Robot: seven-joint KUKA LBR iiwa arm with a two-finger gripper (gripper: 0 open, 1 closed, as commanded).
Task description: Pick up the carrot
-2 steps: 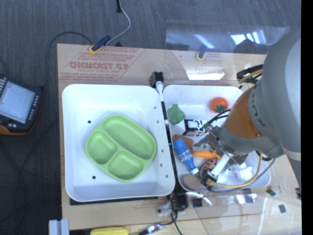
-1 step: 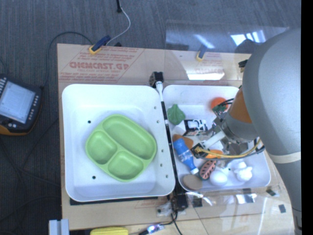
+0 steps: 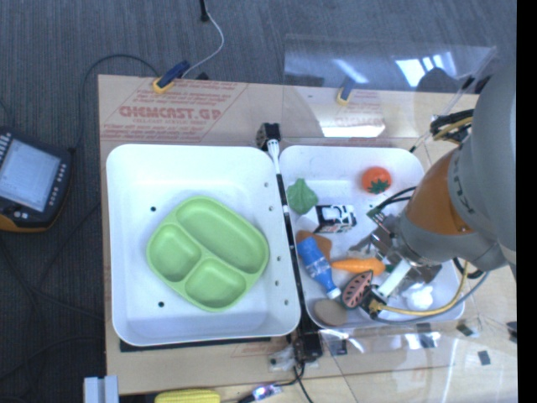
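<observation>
A grey arm with an orange band reaches into the right bin (image 3: 411,162), its gripper (image 3: 388,274) low over the clutter; whether it is closed on anything cannot be told from above. The carrot (image 3: 357,265) lies on its side near the bin's middle, just beside the gripper, between a blue bottle (image 3: 316,261) and a dark red piece (image 3: 357,287). It looks like a light, stiff, smooth toy, likely best taken across its thicker middle. The wrist hides the carrot's right end. A green divided plate (image 3: 210,253) sits in the left bin (image 3: 134,166).
</observation>
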